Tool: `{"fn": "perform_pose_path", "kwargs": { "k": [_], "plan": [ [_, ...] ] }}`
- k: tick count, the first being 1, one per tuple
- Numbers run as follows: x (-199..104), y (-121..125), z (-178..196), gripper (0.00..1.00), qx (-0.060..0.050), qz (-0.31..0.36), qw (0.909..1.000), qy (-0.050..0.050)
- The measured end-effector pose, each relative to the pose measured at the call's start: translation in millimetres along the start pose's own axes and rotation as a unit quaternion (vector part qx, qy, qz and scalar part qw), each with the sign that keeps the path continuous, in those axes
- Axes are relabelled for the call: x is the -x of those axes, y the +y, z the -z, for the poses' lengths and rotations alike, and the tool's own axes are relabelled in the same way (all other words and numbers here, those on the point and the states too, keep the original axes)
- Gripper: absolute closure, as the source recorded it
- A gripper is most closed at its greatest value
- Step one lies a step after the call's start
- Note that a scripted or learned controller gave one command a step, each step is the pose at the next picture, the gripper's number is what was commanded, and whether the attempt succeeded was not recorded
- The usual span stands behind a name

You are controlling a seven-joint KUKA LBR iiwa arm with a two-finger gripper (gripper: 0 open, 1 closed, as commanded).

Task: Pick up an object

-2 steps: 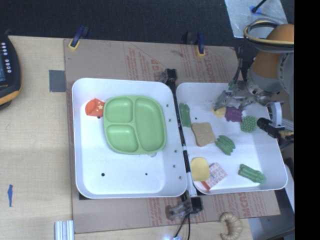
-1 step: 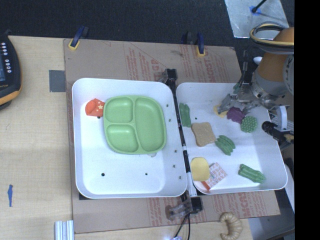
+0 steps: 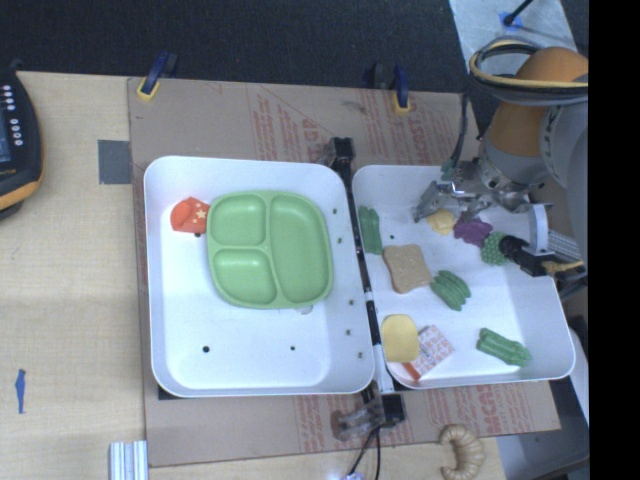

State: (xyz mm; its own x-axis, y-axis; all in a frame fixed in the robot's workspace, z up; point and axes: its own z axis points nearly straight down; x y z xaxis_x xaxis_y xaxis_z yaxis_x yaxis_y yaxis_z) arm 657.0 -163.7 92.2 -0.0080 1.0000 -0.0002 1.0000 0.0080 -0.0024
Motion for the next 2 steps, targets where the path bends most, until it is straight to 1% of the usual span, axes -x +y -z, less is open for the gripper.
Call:
{"fn": "perform_pose_path", "kwargs": {
  "k": [1,2],
  "plan": [
    [2.9,-0.8,10.7,1.0,-0.002,0.0,1.0,0.0],
    [2.8,-0.7,10.6,0.0,-0.002,0.0,1.0,0.0]
  ]
}}
